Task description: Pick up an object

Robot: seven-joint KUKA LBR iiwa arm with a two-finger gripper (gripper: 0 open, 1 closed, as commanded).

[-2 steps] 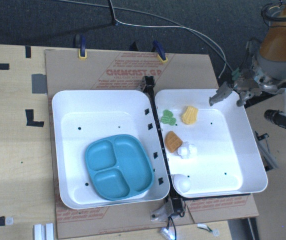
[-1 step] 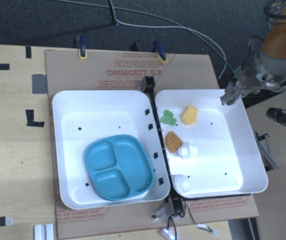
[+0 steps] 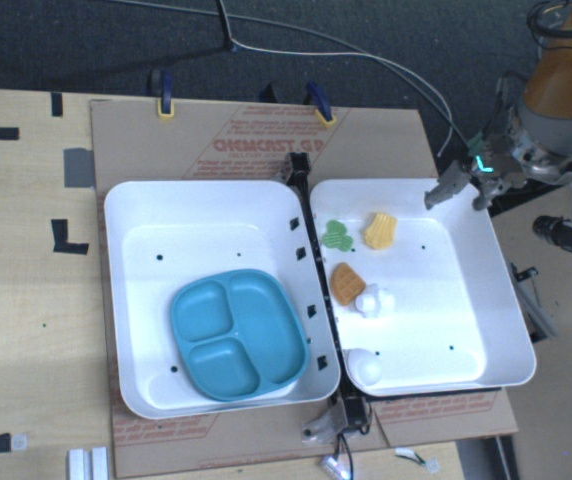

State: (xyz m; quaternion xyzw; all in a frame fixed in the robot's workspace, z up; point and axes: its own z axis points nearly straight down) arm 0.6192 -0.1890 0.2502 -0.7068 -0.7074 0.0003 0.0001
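Observation:
The right bin (image 3: 486,298) holds several small objects along its left side: a green piece (image 3: 337,235), a yellow ridged piece (image 3: 380,230), an orange-brown piece (image 3: 347,283), a small white piece (image 3: 369,301) touching it, and a white round piece (image 3: 364,366) in the near left corner. My gripper (image 3: 459,197) hangs over the bin's far right corner, well to the right of the yellow piece. Its fingers stand apart, open, with nothing between them.
A blue divided plate (image 3: 237,333) lies in the left bin (image 3: 131,268), toward its near side. Both bins rest on a cardboard sheet (image 3: 256,143). A thin cable (image 3: 366,58) runs across the dark floor behind the bench.

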